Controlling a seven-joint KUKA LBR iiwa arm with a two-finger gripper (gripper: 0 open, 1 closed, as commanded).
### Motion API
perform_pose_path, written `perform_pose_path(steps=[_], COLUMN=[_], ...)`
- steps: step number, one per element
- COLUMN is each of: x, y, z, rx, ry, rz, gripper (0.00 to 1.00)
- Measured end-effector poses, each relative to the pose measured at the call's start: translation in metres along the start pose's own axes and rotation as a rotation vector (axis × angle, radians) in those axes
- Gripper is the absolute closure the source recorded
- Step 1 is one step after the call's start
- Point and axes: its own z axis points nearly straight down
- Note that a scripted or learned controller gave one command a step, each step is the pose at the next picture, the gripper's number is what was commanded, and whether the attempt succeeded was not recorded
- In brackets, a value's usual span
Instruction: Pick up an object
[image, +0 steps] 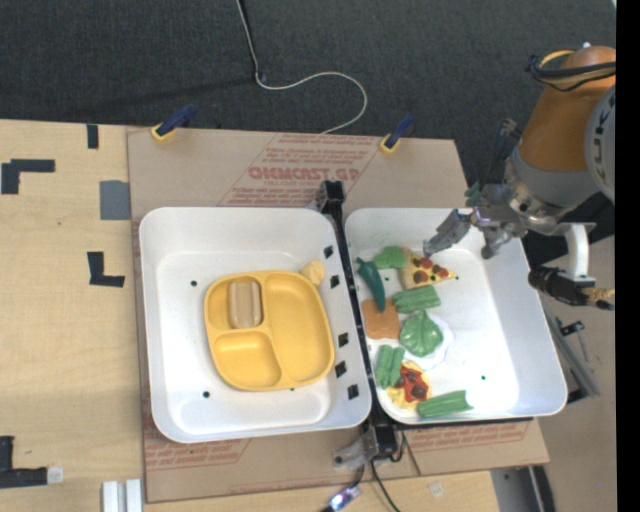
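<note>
Gripper (462, 232) sits at the upper right of the frame, over the upper edge of the right bin (520, 330), at the end of the grey arm (565, 130) with its orange band. One dark finger slants down and left toward the toy food and a second points down beside it; they stand apart with nothing between them, so the jaws read as spread and not pinching any object. Right bin contents lie clustered along its left half: a slice of toy pizza (432, 270) just below and left of the fingertip (apart from it, not touching), a green leafy piece (390, 258) at the top of the cluster, a dark green pepper (371, 279) beside the divider, a green pod (416, 299), an orange-tan disc (379, 321), a green leaf on a white piece (422, 334), and further green and red items (405, 378) toward the lower edge, ending in a green pod (443, 403). Left bin (170, 250) holds a yellow divided plate (270, 332) at its centre, with a tan oblong item (244, 302) in the plate's upper left compartment. A small pale yellow piece (314, 271) lies just beside the plate's upper right rim. Both bins rest on a cardboard sheet (290, 170) held by clamps at its upper corners.
</note>
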Motion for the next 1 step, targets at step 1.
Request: perform_pose_path(steps=[1], x=[0.0002], y=[0.0024], z=[-0.0085], rx=[-0.014], ry=[-0.002], rz=[-0.003], gripper=[0.00])
